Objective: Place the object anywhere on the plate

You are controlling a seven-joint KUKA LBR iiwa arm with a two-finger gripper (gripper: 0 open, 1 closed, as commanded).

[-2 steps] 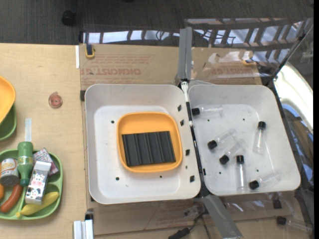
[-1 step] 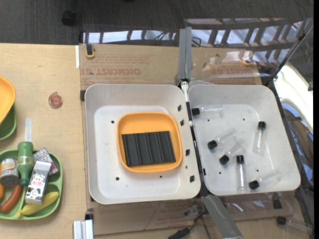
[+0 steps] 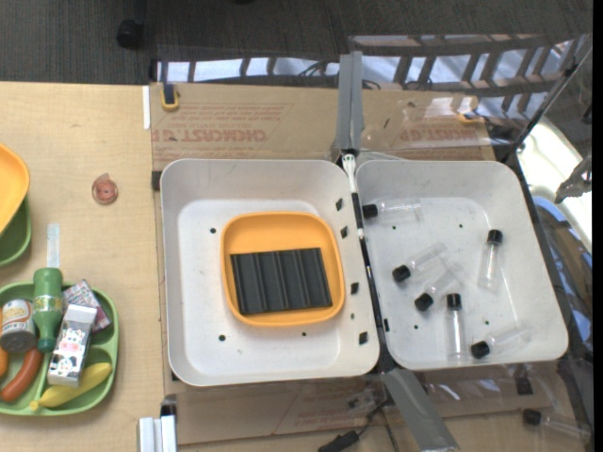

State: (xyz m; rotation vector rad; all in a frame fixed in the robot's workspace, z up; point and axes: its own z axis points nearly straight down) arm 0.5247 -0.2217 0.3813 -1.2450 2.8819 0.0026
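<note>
Task at its outset: clear vials (image 3: 443, 290) with black caps lie scattered in the right bin (image 3: 528, 205); the orange plate (image 3: 283, 229) in the left bin (image 3: 188, 252) carries none. End effector state cannot be told.

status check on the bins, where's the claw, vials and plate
Orange plate in left bin, dark ridged insert on it, no vial there. Clear black-capped vials loose in right bin. Plate top unobstructed.
</note>
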